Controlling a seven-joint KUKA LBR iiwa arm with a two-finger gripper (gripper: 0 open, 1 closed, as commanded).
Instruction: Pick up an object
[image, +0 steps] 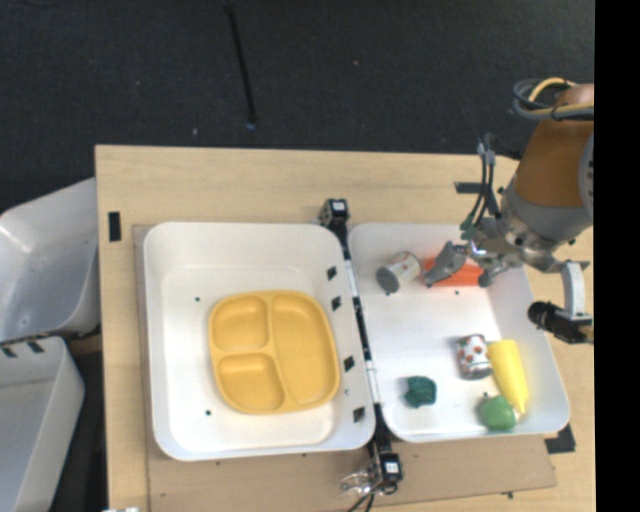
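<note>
My gripper (447, 264) hangs low over the back of the right bin (430, 330), reaching in from the upper right. Its tip lies right over a flat orange object (458, 276) on the bin floor, and part of that object is hidden under it. A small grey cylinder (398, 272) lies on its side just left of the gripper, apart from it. Nothing shows as lifted off the bin floor.
Toward the front right of the right bin lie a small red-and-white can (472, 357), a yellow corn-like piece (508, 372), a light green object (497, 413) and a dark green lump (420, 391). The left bin (170, 300) holds a yellow divided plate (272, 350).
</note>
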